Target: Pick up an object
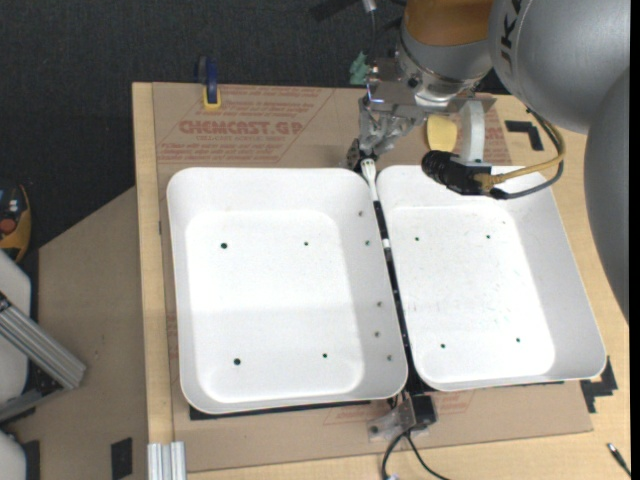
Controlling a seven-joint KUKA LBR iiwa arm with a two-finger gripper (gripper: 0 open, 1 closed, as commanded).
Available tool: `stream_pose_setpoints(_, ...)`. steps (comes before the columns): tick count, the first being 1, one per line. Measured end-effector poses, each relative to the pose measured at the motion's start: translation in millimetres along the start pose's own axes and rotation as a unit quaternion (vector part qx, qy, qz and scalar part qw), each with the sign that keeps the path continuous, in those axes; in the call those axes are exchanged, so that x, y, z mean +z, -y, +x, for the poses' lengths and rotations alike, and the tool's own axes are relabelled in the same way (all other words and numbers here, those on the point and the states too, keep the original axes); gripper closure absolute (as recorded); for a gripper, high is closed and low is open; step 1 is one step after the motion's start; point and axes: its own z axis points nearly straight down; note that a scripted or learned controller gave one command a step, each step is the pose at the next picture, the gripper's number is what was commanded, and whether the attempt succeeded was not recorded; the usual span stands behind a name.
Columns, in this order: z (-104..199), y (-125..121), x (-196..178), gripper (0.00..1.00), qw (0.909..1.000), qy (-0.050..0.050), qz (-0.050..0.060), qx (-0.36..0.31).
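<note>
Where the board [260,118] lies: across the middle of the view, brown, with red CHEMCAST lettering along its 12 o'clock edge; both bins rest on it.
Arm [570,38]: at 1 to 2 o'clock, grey, with an orange band above the wrist, reaching down toward the far edge of the bins.
Left bin [180,268]: at 9 o'clock of centre, white and shallow, touching its neighbour along the middle seam.
Right bin [575,298]: at 3 o'clock of centre, white and shallow, tilted slightly clockwise.
Dark dots [224,246]: four small ones on each bin floor, spaced in a rough square.
Gripper [368,158]: at 12 o'clock, pointing down over the far end of the seam between the bins; whether it is open or closed cannot be told, and nothing is seen held in it.
Blue clamp [209,80]: at 11 o'clock, on the board's far edge.
Pale yellow piece [441,131]: at 1 o'clock, just beyond the right bin's far rim and close beside the wrist; whether it is a loose object to pick cannot be told.
</note>
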Motion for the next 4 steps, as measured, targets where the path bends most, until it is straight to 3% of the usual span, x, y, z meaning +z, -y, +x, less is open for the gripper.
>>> stream_pose_setpoints(2,-26,28,-42,1.00,1.0000,0.000,-0.003,0.000)
stream_pose_setpoints(3,118,2,-37,1.00,1.0000,-0.003,-0.003,-0.007)
stream_pose_setpoints(4,153,22,39,1.00,1.0000,0.000,0.004,-0.003)
